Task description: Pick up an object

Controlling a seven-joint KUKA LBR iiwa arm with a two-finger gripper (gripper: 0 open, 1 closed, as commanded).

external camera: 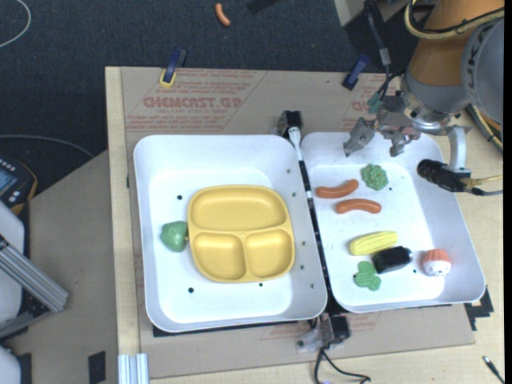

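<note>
Claw (376, 138) hovers spread and seemingly empty, poised for a grab; broccoli floret (374, 176) lies just below it.

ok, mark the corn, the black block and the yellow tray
corn (373, 242), camera view, middle of the cob
black block (391, 259), camera view, top face
yellow tray (240, 208), camera view, floor of its big compartment

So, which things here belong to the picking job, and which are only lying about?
Belong to the job:
- gripper
- right bin
- broccoli
- two sausages
- corn
- black block
- sushi piece

Lying about:
- yellow tray
- blue clamps
- orange bit on the floor
</note>
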